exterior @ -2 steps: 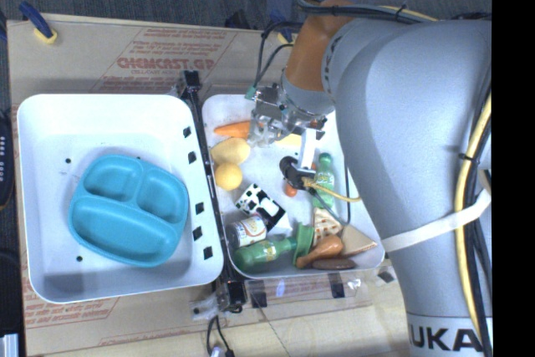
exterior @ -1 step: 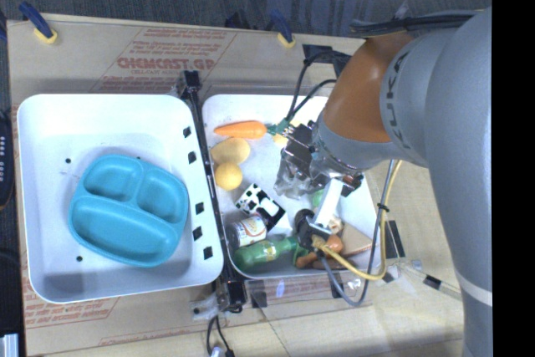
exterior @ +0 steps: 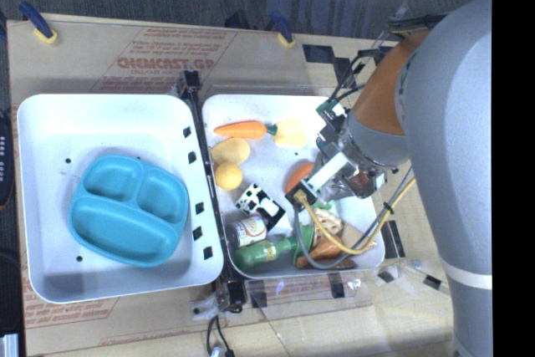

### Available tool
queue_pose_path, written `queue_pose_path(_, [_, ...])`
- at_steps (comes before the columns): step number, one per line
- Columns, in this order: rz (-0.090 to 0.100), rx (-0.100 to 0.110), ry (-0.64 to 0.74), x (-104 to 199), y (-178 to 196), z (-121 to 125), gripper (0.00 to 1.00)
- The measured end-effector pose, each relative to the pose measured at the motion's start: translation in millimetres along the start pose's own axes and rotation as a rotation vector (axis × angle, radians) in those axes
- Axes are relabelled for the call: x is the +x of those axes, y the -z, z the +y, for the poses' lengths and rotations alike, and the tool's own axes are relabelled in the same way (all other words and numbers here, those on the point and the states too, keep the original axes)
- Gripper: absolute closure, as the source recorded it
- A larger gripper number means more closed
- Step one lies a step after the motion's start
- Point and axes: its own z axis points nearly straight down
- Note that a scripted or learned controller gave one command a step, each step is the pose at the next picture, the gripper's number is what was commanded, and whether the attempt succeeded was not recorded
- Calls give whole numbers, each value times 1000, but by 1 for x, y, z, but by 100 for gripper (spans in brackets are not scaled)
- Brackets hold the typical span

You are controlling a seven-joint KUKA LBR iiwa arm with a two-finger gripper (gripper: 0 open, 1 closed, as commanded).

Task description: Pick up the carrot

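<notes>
Plainly the carrot point(exterior: 240, 130) lies loose near the far wall of the right bin point(exterior: 251, 103), at about eleven o'clock from the gripper point(exterior: 306, 193), well apart from it. Whether the pincer is wide or narrow I cannot tell. That bin also holds a lemon point(exterior: 228, 176), a green bottle point(exterior: 266, 252) and a black-and-white toy point(exterior: 260, 201). At nine o'clock, the left bin point(exterior: 42, 121) carries a blue divided tray point(exterior: 128, 210).

tray point(exterior: 128, 210) in left bin point(exterior: 33, 180), carrot point(exterior: 240, 130) in right bin point(exterior: 251, 106)

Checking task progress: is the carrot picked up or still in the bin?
In the bin: the carrot lies flat on the right bin floor.
</notes>
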Motion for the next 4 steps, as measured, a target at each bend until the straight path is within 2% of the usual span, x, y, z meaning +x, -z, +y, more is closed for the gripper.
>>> queue_pose_path(1, [33, -18, -44, -2, -100, -28, 100])
queue_pose_path(2, [10, 1, -212, 2, 20, -61, 100])
queue_pose_path(3, [1, 3, -274, 30, 26, -100, 100])
queue_pose_path(4, [4, -1, -170, 59, 89, -126, 100])
